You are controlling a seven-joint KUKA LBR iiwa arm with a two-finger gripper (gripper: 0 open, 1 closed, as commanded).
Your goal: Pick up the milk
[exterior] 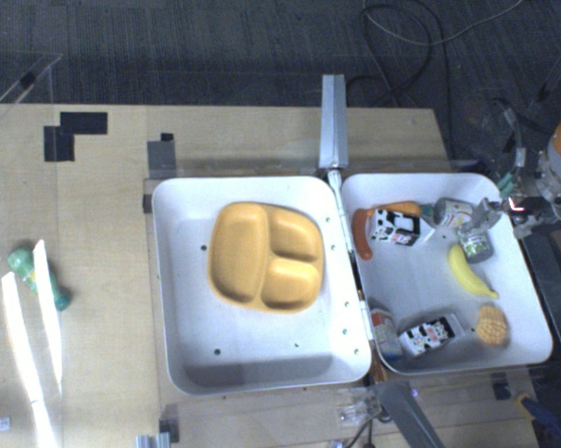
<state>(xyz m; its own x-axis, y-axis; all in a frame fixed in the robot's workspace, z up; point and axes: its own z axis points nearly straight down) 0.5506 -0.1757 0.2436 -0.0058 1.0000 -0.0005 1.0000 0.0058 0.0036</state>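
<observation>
Lying flat at the right bin's point(536, 346) near edge, the milk point(428, 335) is judged light, stiff, crushable; its narrow sides should be pinched. The jaws' state cannot be told.

A tray point(266, 256) lay in the left bin point(172, 297); two milk cartons point(395, 227), a banana point(470, 273) and a cookie point(492, 327) lay in the right bin point(524, 282).

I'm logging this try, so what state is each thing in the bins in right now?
upper milk carton: lying on its side, ungripped.
lower milk carton: lying on its side, ungripped.
banana: lying flat, unpeeled.
yellow tray: upright, compartments bare.
gripper: low at the right bin's far edge, holding nothing visible.
</observation>
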